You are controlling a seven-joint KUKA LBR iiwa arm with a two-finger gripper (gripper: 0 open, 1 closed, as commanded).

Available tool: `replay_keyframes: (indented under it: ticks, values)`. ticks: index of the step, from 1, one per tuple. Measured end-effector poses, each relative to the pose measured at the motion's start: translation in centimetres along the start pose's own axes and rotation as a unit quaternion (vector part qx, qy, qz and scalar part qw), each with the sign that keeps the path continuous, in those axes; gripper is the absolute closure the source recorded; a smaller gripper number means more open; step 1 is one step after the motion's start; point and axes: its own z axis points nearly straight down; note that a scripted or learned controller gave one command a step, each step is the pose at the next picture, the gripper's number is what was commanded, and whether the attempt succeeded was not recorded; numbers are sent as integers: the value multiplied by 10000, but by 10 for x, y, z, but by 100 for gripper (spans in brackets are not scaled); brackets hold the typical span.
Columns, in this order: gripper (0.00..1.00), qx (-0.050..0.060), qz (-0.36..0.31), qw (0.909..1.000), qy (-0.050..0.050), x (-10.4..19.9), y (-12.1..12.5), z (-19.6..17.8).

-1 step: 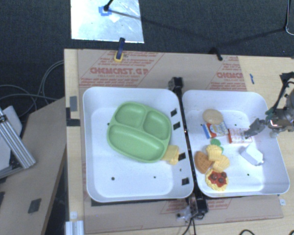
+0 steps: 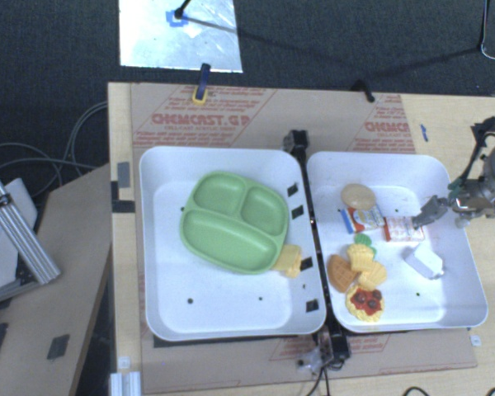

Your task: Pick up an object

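Red-topped toy pizza slice (image 2: 365, 303) lies at right white bin's (image 2: 458, 304) near edge; jaws (image 2: 426, 213) over red-and-white packet (image 2: 403, 230), state cannot be told.

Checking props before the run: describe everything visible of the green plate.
The green plate is pale green, plastic-looking, with rounded corners and three compartments: one large, two smaller. It lies flat, turned at an angle, in the left bin, upper middle. Nothing lies in it. A small yellow item rests against its lower right corner.
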Motion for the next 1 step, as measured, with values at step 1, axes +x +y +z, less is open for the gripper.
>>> replay_keyframes:
  ticks: [1]
  values:
    - [0,15,7,10000,8,4,2,62]
